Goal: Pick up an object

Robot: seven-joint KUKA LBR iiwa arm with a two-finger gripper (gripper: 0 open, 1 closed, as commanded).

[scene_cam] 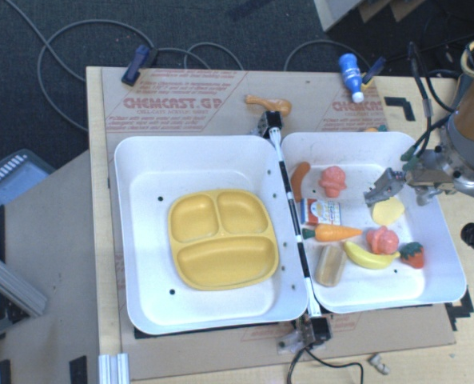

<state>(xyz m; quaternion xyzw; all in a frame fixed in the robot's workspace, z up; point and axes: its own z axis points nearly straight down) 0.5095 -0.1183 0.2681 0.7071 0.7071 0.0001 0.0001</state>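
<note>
My gripper point(403, 192) hangs over the right bin point(440, 282), near its right side, with its fingers spread open and nothing between them. Just below and left of it lies a pale yellow piece point(387, 211). Further in the bin are a pink toy point(332, 181), an orange sausage point(300, 178), a small printed box point(323, 211), a carrot point(336, 233), a red-pink fruit point(382, 240), a banana point(368, 256), a strawberry point(412, 254) and a tan cylinder point(330, 265).
The left bin point(141, 182) holds a yellow divided plate point(221, 238). A blue bottle point(351, 76) and an orange clamp point(268, 104) lie on the board behind the bins. Cables run along the right side by the arm.
</note>
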